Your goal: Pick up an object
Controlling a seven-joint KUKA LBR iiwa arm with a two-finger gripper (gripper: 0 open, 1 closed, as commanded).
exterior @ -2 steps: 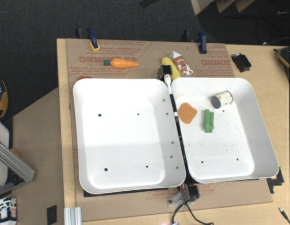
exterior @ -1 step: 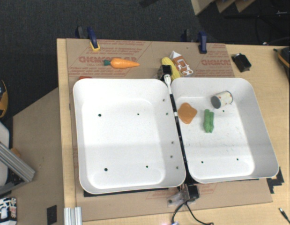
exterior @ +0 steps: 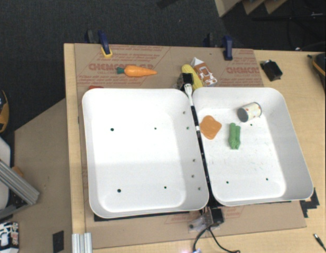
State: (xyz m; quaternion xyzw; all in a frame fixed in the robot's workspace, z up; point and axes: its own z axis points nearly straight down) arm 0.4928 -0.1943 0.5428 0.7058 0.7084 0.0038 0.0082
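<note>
Green block (exterior: 234, 136): nearest pick, lying flat in the right bin (exterior: 289, 157), probably left loose with bare floor around it for a clean grasp. Just beside it, orange piece (exterior: 210, 127), close against the bin's inner wall, so likely harder to straddle. Farther back, white cylinder (exterior: 249, 112), tipped on its side. Beyond the bins, on the counter (exterior: 310, 88), a toy carrot (exterior: 136, 71). Cannot tell how the jaws stand.

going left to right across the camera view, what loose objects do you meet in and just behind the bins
orange toy carrot with green top → yellow banana-shaped toy → flat orange rounded piece → green stubby toy vegetable → small white cylinder with grey end
</note>
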